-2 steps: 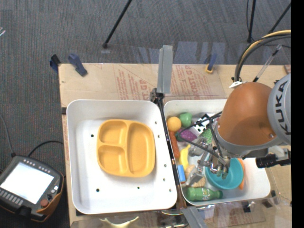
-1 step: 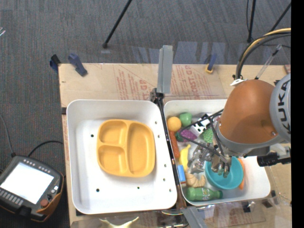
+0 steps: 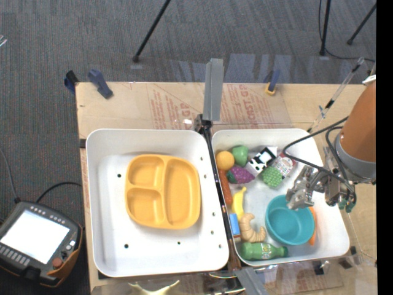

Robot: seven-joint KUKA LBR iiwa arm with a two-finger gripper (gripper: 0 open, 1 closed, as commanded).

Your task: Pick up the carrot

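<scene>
Nearest the camera, at the lower left, a grey handheld control tablet with a pale screen lies on the dark carpet, partly cut off by the edge.

On the brown board bench sit two shallow white plastic bins. In the left bin lies a smooth yellow plastic plate with three compartments.

The right bin is crowded. At its near edge lies a green plastic bottle on its side, then a tan toy croissant and a round teal plastic bowl.

The carrot is hard to make out: a thin orange strip against the bowl's right rim, mostly hidden by the bowl, near the bin's right wall.

A yellow toy banana and a long reddish-orange piece lie by the left wall.

The metal gripper hangs over the bowl's far rim, just beside the carrot; its parts blur together, so whether it is open or closed cannot be told. The arm is cut off at the right.

Further back lie knobbly purple toy grapes, a bumpy green lump, an orange ball, a green rounded fruit and a black-and-white block.
</scene>
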